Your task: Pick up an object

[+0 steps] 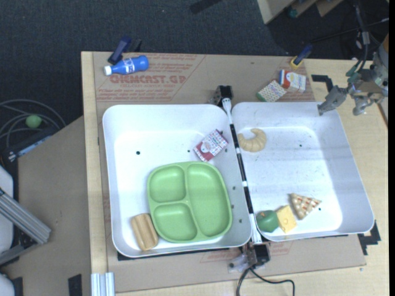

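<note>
My gripper hangs over the far right corner of the right bin, its two fingers spread apart with nothing between them, so it is open. In that bin a tan croissant lies at the far left. A green fruit, a yellow cheese wedge and a pizza slice cluster at the near edge. The left bin holds a green divided plate, a red-and-white carton and a tan bread piece.
On the cardboard behind the bins lie a blue-and-white bottle at the left and small cartons near the middle. A black divider strip runs between the bins. Cables trail at the near edge.
</note>
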You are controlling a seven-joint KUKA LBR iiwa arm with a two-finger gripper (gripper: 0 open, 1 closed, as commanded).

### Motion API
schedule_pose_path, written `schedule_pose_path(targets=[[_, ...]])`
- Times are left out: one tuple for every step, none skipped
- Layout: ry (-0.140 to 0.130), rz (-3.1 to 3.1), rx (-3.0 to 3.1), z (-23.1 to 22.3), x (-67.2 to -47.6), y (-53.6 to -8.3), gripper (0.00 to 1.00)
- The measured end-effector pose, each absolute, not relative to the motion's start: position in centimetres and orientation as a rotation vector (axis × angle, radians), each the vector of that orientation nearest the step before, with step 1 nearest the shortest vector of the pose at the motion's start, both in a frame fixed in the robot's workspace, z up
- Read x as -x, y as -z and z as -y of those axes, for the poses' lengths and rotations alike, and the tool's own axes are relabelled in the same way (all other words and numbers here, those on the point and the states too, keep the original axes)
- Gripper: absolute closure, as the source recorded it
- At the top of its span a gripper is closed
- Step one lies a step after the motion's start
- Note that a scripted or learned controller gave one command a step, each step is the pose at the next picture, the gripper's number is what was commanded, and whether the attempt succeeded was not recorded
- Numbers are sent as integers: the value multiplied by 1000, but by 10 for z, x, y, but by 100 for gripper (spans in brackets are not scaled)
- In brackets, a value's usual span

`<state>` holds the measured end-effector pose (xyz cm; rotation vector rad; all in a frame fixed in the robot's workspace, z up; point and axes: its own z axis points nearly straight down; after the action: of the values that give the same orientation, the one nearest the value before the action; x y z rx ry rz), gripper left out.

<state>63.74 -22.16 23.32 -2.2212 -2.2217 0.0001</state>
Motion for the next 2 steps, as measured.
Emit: schedule_pose_path(targets=[[0, 2223, 2218, 173, -634, -146, 0], [3, 2223, 2220, 115, -656, -129, 0]])
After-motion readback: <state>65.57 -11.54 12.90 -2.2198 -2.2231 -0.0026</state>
